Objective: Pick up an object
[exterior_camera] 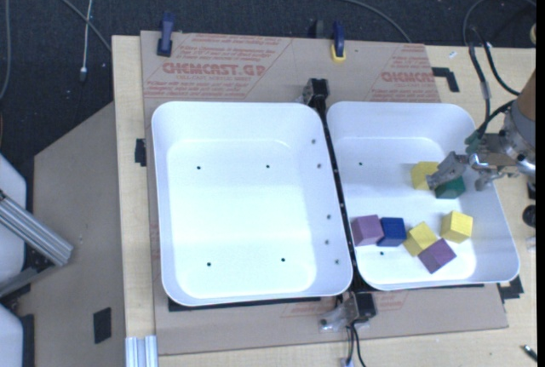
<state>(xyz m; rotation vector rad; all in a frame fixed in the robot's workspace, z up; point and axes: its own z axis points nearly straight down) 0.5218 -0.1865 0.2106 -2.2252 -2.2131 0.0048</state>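
Red print runs across the protective sheet (281,59) under the two bins — repeated in slanted bands. The largest line, at its upper left, seems to read "CHEMCAST GP"; the smaller lines beside it are too blurred to read.

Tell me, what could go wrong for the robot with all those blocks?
The gripper sits over a green block that touches a yellow block. It might knock the yellow one aside or catch both. The green block is mostly hidden beneath it, so the grip could miss or slip. The other blocks, purple, blue, yellow and purple, lie crowded together, so taking just one would be tricky.
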